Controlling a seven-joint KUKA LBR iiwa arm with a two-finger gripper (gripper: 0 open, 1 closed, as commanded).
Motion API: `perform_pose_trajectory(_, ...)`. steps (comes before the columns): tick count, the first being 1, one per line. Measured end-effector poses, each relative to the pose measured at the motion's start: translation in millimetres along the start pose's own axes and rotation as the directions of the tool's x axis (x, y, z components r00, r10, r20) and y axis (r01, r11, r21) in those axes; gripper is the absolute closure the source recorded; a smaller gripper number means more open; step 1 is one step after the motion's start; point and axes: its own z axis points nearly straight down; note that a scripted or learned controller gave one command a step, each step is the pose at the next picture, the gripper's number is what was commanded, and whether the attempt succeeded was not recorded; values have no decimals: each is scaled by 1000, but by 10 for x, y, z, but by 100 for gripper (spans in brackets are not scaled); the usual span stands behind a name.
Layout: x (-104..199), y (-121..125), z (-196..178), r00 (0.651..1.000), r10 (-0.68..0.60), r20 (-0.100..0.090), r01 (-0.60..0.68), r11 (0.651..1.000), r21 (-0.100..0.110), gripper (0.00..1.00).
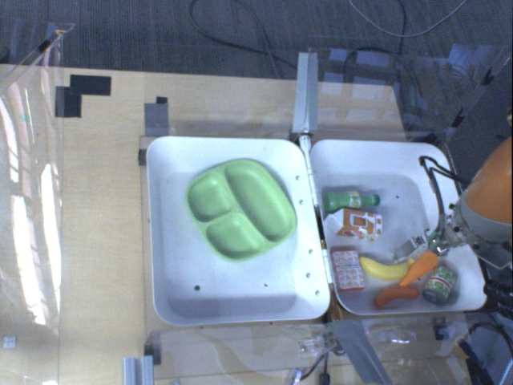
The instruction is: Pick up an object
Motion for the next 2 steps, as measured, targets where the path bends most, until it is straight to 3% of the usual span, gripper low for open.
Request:
perform_pose_trajectory(1, -289, 916, 30, 997, 72, -2, -72, 997, 4, 0)
perform_pose_trajectory(2, 171, 491, -299, 958, 286, -4, -285, 958, 15, 0)
